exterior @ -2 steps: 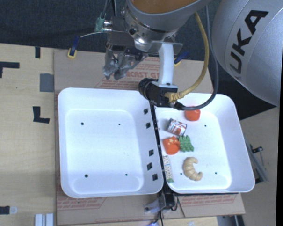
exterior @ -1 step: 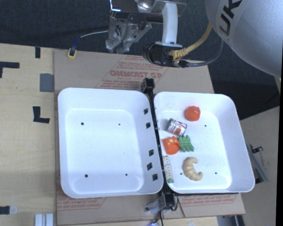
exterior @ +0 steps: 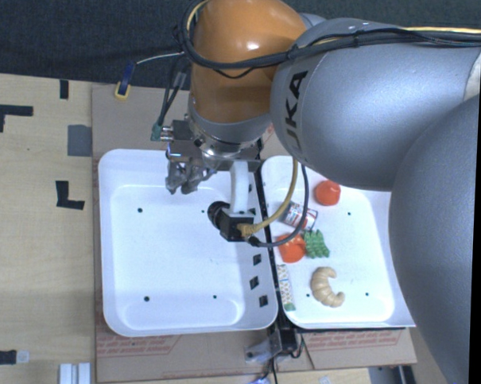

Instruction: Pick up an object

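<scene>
The left bin [exterior: 172, 304] sits under the gripper [exterior: 183, 179], whose finger state I cannot make out, while past the dividing rims the right bin [exterior: 379, 309] holds a croissant [exterior: 328, 286], a red tomato [exterior: 328, 193] and a carrot [exterior: 302, 247] partly hidden behind cables.
</scene>
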Available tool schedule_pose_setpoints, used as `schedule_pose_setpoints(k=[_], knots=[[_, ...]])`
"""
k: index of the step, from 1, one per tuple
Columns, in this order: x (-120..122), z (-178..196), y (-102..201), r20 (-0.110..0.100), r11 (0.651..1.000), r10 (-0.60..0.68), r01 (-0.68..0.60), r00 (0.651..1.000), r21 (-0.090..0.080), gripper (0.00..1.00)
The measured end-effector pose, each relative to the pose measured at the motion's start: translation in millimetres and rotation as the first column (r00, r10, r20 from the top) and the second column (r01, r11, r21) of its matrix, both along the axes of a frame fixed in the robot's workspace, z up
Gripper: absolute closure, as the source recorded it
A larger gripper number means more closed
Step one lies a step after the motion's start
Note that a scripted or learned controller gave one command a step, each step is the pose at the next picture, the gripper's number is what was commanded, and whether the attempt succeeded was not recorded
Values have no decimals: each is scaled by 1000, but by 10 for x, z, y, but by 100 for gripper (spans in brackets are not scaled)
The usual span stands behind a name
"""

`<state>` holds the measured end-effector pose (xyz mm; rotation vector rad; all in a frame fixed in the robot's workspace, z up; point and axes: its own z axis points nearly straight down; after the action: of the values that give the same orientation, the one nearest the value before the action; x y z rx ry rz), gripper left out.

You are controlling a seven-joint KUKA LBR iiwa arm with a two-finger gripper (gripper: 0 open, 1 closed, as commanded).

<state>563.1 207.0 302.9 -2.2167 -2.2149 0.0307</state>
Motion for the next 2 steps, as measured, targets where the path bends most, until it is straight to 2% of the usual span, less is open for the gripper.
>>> schedule_pose_setpoints(k=[1, 2], knots=[[-667, 766, -74, 22, 1000, 4, -5, 1000, 11, 100], [-803, 833, -63, 18, 1000, 4, -4, 1000, 9, 100]])
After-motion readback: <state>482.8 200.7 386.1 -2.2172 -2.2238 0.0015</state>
